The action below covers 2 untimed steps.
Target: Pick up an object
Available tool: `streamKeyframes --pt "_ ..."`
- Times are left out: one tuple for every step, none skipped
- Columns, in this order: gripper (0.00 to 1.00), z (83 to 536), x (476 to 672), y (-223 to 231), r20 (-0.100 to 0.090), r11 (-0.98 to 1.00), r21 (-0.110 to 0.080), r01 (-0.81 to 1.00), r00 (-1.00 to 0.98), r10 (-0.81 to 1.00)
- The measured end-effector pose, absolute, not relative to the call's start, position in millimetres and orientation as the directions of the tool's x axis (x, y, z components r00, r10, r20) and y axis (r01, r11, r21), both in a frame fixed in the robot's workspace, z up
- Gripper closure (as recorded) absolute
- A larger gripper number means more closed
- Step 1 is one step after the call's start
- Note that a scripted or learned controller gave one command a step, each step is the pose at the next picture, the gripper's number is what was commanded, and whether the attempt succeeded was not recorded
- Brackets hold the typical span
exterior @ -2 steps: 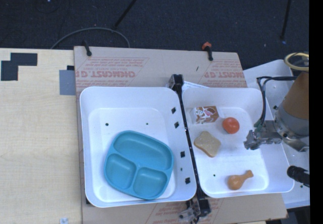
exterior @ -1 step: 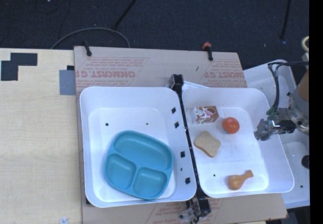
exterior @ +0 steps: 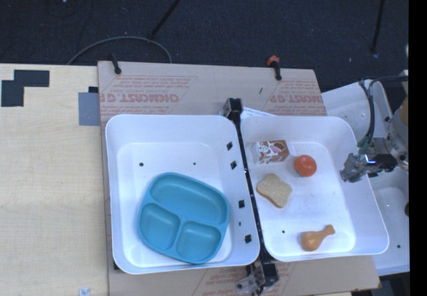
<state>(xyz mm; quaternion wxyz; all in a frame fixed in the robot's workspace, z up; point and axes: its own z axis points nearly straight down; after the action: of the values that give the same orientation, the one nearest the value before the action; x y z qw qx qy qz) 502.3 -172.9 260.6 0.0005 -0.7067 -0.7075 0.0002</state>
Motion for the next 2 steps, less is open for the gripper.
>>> streamKeyframes --pt "1.00 252 517.6 -124 0.003 0.004 -0.004 1.000 -0.004 1.000" --pt "1.00 244 513.2 -75 0.003 0.004 -0.004 1.000 -0.004 1.000"
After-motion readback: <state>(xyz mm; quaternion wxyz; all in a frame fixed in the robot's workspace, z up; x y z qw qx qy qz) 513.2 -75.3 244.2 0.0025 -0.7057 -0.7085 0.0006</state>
